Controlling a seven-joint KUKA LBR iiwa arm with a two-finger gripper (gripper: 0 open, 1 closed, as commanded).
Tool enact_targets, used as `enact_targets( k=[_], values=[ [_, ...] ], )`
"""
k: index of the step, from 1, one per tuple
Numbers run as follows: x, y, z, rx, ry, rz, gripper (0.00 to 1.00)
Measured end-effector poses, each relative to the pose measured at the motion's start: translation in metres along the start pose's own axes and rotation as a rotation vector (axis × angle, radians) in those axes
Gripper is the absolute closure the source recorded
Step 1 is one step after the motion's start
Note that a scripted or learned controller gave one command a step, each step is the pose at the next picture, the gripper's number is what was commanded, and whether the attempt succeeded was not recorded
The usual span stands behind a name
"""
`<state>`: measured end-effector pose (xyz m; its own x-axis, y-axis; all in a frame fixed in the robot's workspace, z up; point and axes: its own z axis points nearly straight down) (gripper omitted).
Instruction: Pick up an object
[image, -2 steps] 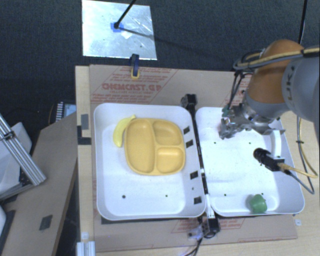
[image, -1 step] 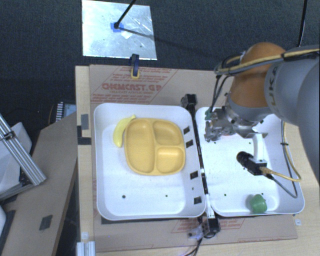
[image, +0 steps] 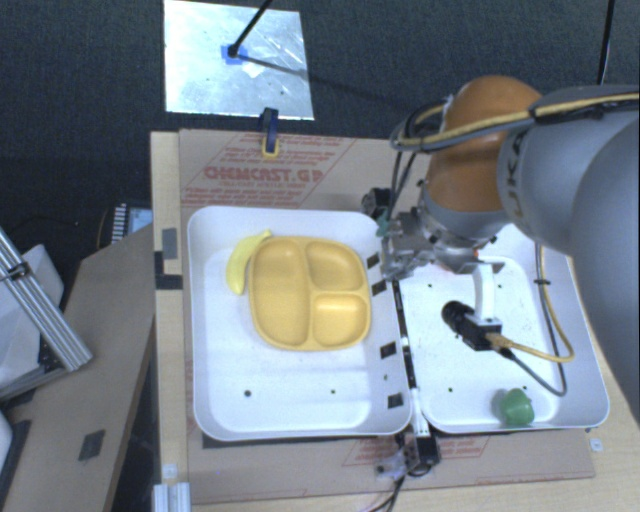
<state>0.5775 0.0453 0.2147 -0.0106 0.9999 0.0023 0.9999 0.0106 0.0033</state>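
A yellow divided plate (image: 305, 293) lies in the left bin (image: 290, 410), with a yellow banana (image: 241, 259) tucked against its upper left edge. A small green object (image: 516, 406) sits in the front right corner of the right bin (image: 560, 300). My gripper (image: 405, 255) hangs below the grey and orange arm over the back left part of the right bin, close to the divider between the bins. The wrist hides what is under it, and I see nothing held.
A black fitting (image: 466, 322) with a yellow cable (image: 540, 355) trails from the arm over the middle of the right bin. Cardboard (image: 270, 170) lies under both bins, and a shiny sheet (image: 238, 60) lies beyond it.
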Motion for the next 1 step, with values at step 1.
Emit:
enact_targets(
  k=[1],
  values=[
    [0.0567,-0.0086,0.0055,0.003,0.0,0.0,1.0]
  ],
)
